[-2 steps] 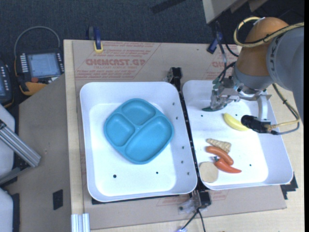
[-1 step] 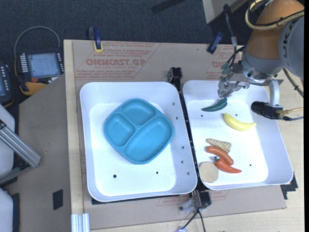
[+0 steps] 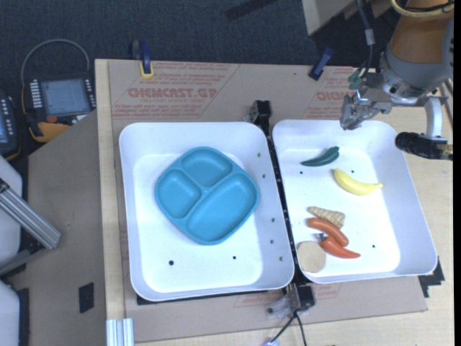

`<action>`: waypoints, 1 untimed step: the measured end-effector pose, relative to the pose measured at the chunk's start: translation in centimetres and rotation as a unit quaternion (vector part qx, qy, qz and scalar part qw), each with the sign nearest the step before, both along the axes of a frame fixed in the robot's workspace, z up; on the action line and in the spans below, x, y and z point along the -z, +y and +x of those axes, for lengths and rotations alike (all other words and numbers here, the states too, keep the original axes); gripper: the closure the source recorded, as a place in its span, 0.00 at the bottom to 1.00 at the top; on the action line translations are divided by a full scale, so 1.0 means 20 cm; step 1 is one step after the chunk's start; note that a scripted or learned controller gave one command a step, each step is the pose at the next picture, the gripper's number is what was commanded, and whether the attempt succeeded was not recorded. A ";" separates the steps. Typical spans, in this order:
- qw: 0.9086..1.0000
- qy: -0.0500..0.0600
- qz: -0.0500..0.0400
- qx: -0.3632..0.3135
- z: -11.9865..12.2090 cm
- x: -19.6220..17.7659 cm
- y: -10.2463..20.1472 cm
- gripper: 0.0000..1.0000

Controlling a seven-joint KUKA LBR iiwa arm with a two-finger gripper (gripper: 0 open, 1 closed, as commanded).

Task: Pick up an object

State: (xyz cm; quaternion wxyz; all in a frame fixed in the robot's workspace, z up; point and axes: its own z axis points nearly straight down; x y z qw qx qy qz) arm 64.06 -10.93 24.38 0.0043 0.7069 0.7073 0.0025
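Gripper (image 3: 353, 118) sits high over the far rim of the right-hand shallow white plastic bin (image 3: 414, 225), arm coming in from the right; nothing between the fingers that I can see, and whether they're parted or closed I can't tell at this angle and size. Candidate picks are all in that right bin: dark green curved toy pepper (image 3: 320, 157) nearest the gripper, just below it toward the bin's back; yellow toy banana (image 3: 356, 184) a little further forward; then a cluster near the front-left corner, tan ridged cone-like piece (image 3: 327, 215), two orange-red sausage/carrot shapes (image 3: 333, 237) lying side by side and touching, and a flat beige disc (image 3: 312, 256) against them. Left-hand white bin (image 3: 137, 215) holds one light-blue three-compartment plastic plate (image 3: 207, 194), flat, roughly centred. My read: this is a pre-grasp pose, task not started. Pepper and banana lie apart from everything else, so finger clearance looks fine there; the front cluster is packed, so a grasp there risks nudging or grabbing two. Plate is wide and flat, likely a poor fit for a two-finger grasp.
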 end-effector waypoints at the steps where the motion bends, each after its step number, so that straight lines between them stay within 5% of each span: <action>1: 1.000 0.003 0.001 0.000 0.00 -0.05 0.00 1.00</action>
